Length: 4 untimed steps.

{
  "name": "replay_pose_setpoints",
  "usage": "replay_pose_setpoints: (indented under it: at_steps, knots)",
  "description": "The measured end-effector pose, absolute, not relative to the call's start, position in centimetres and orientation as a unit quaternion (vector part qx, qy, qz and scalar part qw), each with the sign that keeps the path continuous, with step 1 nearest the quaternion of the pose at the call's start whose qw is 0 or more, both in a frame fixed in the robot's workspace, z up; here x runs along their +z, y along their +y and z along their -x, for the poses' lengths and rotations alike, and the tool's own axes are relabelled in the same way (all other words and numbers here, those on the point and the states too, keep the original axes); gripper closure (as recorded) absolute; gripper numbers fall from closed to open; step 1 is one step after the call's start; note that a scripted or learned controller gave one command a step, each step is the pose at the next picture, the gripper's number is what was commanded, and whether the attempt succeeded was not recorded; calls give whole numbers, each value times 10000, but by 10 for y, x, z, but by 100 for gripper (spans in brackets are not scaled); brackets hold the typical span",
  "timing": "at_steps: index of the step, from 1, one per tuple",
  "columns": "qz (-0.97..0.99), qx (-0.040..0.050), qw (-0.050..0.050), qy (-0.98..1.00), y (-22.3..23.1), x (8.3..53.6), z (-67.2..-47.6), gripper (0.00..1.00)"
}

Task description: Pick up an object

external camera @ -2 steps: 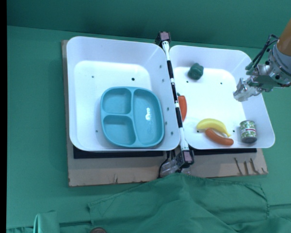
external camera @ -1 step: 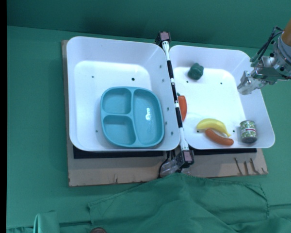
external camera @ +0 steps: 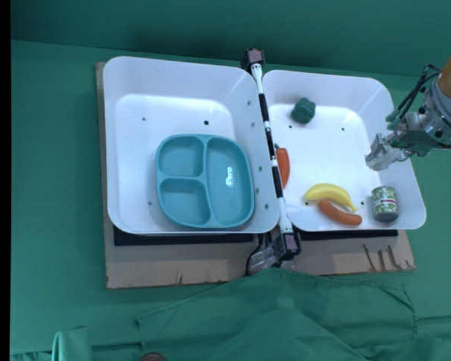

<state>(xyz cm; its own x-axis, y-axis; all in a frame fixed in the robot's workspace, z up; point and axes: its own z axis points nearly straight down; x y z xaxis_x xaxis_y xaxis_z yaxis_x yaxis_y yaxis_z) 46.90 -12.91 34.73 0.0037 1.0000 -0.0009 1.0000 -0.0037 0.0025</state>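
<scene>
- Two shallow white plastic bins side by side on a green-covered table (external camera: 52, 164), left bin (external camera: 135, 89) and right bin (external camera: 338, 96) meeting along a black-and-white jointed strip (external camera: 269, 138).
- In the left bin: a teal plastic divided plate (external camera: 204, 180) with three compartments, lying flat toward the near edge.
- In the right bin, far left corner: a small dark green bumpy toy vegetable (external camera: 303, 110), alone and well apart from the rest.
- Against the right bin's left wall: an orange-red carrot-shaped toy (external camera: 283, 165), lying lengthwise along the wall.
- Near the right bin's front edge: a curved yellow toy banana (external camera: 329, 194), with a red-orange toy sausage (external camera: 340, 212) just beside it, touching or nearly so.
- In the near right corner: a small upright cylindrical jar with a green patterned label and dark lid (external camera: 385, 203), close to the bin wall, apart from the sausage.
- Grey two-finger gripper (external camera: 377, 156) hanging over the right bin's right side, above and just beyond the jar, nothing seen between its fingers; whether spread or closed, cannot tell.
- Brown cardboard sheet (external camera: 173, 273) under both bins.
</scene>
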Motion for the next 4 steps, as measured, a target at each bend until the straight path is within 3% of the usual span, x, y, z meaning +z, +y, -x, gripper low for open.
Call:
replay_pose_setpoints:
  at_steps: [1,2,3,4]
  knots:
    - [-7086,8,38,7056,-161,357,-544,100]
    - [-7086,5,40,7056,-188,368,-598,100]
    - [-7085,5,20,7057,-147,356,-578,100]
    - [-7088,2,21,7054,-145,327,-523,100]
